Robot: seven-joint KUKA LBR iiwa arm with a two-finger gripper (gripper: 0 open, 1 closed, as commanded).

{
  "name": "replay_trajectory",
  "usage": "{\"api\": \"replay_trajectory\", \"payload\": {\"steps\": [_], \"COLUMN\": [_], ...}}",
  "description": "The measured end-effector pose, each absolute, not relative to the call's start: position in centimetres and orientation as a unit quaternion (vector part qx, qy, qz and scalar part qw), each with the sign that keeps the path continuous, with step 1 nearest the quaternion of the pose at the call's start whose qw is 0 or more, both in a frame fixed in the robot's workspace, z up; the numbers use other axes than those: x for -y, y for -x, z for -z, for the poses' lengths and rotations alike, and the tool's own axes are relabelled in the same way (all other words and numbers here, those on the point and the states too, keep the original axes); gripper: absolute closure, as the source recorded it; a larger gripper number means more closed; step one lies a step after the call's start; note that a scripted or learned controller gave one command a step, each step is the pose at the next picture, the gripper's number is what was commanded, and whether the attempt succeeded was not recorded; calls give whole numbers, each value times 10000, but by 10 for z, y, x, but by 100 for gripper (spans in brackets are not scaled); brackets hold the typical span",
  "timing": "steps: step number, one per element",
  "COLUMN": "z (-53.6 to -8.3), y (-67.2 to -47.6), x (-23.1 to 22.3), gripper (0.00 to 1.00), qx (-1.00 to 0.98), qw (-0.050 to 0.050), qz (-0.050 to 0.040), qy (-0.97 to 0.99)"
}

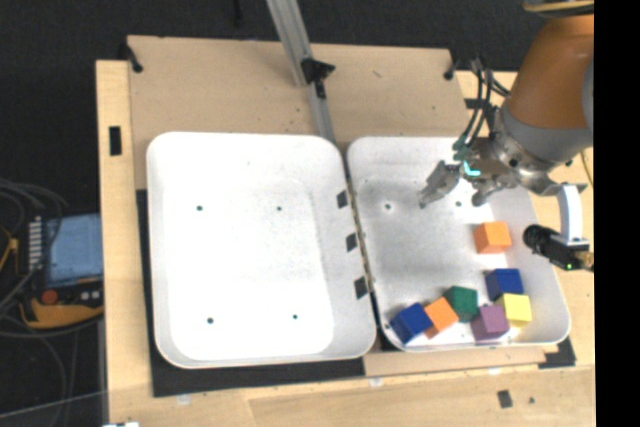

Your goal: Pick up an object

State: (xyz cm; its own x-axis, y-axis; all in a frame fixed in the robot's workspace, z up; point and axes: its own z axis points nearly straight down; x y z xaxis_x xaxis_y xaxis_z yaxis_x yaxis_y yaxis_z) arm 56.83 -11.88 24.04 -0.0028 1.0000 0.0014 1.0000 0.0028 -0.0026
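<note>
- Two white bins are sitting side by side on the bench [260, 85].
- Gripper [460, 187] is hovering over the right bin [400, 245], fingers spread, holding nothing.
- Orange block [492, 236] is lying just below-right; reaching it is calling for a short shift, then descent.

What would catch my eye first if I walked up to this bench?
Probably the bright cluster of blocks along the near edge of the right bin, with one orange block lying apart above them. Next, the arm's orange band at the right, with its gripper spread open above that bin's bare floor.
</note>
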Motion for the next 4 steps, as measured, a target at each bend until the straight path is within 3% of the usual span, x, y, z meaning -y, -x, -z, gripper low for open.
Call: {"api": "replay_trajectory", "payload": {"steps": [1, 4], "z": [-242, -102], "y": [-569, -560], "x": [119, 124], "gripper": [0, 0], "qx": [7074, 7062], "qw": [-2, 12], "qz": [8, -22], "qy": [7068, 7080]}}
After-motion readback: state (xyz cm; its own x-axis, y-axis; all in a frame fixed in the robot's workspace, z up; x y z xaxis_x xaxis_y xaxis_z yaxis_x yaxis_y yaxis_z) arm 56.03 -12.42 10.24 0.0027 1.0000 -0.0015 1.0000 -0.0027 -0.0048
